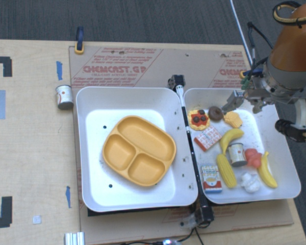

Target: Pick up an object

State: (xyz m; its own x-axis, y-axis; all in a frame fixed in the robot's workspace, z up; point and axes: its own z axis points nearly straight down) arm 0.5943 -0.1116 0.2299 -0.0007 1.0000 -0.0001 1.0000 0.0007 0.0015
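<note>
Grey arm (290, 60) (orange band above the wrist) reaches in from the right.

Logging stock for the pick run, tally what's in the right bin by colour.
Yellow: 4: two bananas, corn, lumpy piece
Red: 4: pizza, tomato, waffle, carton
Brown: 1: donut
Grey: 1: can
White: 1: lump
Total: 11

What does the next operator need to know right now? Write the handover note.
Gripper: over the right bin's far edge, nothing seen between its fingers.
Right bin holds the toys: two bananas, corn, small can, doughnut, milk carton and others.
Left bin holds a yellow divided tray.
Done: no pick yet.
Left: grasp and lift one item.
</note>
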